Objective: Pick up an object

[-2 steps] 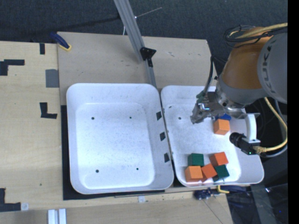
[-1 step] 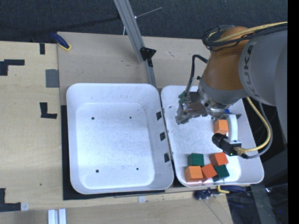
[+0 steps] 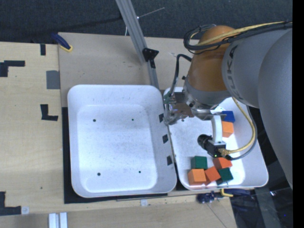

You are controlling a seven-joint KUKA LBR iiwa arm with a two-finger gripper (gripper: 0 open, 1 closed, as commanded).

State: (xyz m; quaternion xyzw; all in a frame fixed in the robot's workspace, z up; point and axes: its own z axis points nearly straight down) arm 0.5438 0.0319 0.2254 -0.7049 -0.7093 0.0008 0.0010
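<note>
- Currently, approach step: pincer (image 3: 176, 112) hangs over the right bin (image 3: 254, 167), its grip state cannot be told.
- Next: descend squarely onto one block (image 3: 196, 176).

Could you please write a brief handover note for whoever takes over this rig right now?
Gripper: low over the near-left part of the right bin, by the wall shared with the left bin; whether it is open or shut cannot be judged, and nothing is seen held.
Objects: orange block, green block and more orange and green blocks clustered at the right bin's front; blue block and orange block at its right side.
Done: no pick evident.
Left: grasp and lift one block.
</note>
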